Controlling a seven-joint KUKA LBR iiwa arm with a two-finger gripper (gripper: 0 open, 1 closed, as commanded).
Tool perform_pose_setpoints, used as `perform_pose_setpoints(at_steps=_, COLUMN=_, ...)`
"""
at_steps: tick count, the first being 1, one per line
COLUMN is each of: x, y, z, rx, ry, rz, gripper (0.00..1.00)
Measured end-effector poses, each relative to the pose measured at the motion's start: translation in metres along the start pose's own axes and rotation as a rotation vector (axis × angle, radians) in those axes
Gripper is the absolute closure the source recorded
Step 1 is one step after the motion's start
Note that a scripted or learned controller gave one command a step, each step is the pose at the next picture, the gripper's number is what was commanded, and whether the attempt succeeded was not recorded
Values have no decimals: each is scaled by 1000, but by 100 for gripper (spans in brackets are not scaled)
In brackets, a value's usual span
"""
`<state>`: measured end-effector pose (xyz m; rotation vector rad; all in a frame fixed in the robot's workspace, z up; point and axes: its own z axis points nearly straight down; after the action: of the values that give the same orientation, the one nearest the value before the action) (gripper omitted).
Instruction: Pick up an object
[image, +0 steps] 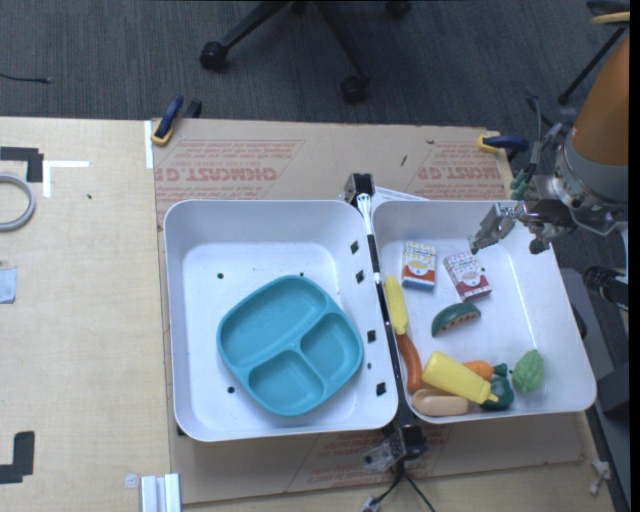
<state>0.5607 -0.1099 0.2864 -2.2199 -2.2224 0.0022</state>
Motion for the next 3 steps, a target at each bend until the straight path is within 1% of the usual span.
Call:
perform_pose_setpoints(at_steps=1, x=11, y=12, z=166, rx=0, ry=0, rz=115, gripper=0)
perform_pose_setpoints(at_steps=2, x=69, y=88, z=94, rx=-2, ry=0, rz=-57, gripper=0)
perform_pose_setpoints(at_steps=3, x=59, y=60, z=94, rx=-1, ry=0, rz=-502, gripper=0)
